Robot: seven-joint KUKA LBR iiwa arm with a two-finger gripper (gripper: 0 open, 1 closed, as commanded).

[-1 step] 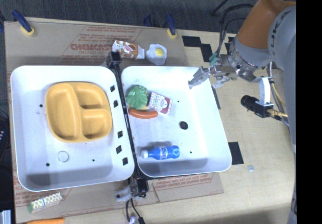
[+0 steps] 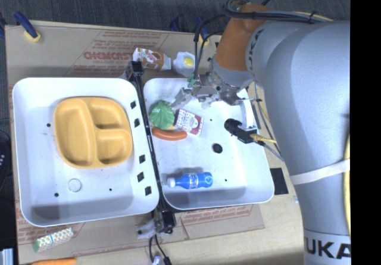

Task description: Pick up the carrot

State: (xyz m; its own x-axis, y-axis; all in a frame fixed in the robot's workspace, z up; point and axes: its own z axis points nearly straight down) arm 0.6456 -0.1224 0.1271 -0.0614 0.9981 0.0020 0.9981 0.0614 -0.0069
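Note:
The carrot (image 2: 169,134) is a short orange piece lying flat near the left wall of the right bin (image 2: 250,192). A leafy green toy (image 2: 161,115) touches it from above, and a red and white packet (image 2: 188,121) lies against its right end. My gripper (image 2: 191,96) hangs over the far part of the right bin, just above and to the right of the green toy and a short way beyond the carrot. Nothing of the carrot is inside the gripper.
A blue bottle (image 2: 191,180) lies near the right bin's front wall. A yellow divided tray (image 2: 93,131) sits in the left bin (image 2: 36,198). A small carton (image 2: 149,58) and a yellow-and-white item (image 2: 185,62) rest on the cardboard behind the bins.

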